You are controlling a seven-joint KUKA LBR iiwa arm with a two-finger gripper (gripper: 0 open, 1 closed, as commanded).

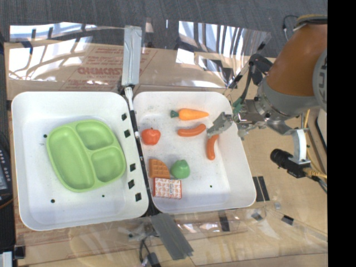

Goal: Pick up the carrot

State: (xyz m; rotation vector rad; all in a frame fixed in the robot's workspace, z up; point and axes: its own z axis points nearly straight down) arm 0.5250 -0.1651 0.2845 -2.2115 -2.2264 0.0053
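Two shallow white bins (33, 204) are sitting on your bench; the orange plastic carrot (191, 114) is lying crosswise, at ten o'clock from the grey two-finger gripper (218, 125), whose state you cannot tell.

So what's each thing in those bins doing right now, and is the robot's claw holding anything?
carrot: lying flat in the right bin, untouched
gripper: over the right bin, nothing visibly in it
two sausages: lying loose
tomato: resting by the left wall
green plate: flat in the left bin

Grey arm (289, 93) with broad orange band and grey metal pincer (219, 125).
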